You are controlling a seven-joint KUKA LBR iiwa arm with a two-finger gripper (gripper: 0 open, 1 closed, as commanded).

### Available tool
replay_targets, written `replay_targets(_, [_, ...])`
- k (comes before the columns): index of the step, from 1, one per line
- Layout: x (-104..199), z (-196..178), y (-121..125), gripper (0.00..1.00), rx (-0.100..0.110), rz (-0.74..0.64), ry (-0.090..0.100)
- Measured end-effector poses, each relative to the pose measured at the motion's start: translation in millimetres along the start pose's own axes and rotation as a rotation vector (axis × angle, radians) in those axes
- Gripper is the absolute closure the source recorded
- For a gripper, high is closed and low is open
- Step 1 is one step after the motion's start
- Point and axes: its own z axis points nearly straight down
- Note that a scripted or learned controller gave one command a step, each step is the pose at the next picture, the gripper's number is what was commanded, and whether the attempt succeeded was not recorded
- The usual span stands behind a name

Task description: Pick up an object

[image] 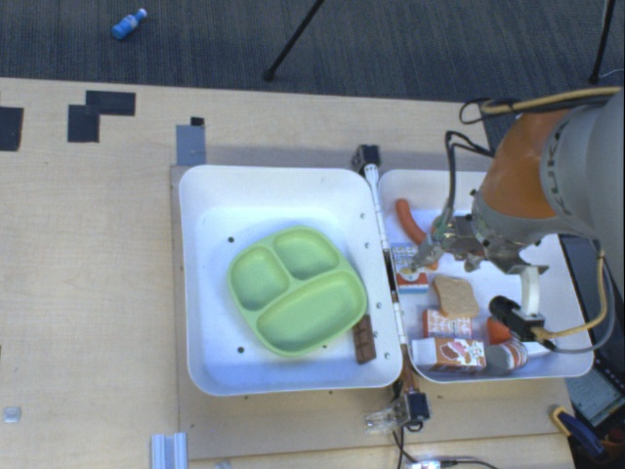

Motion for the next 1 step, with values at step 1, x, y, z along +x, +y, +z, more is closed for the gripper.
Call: replay_targets(1, [-47.1, 27.7, -42.9, 0.00, -0.004, 0.004, -0.003])
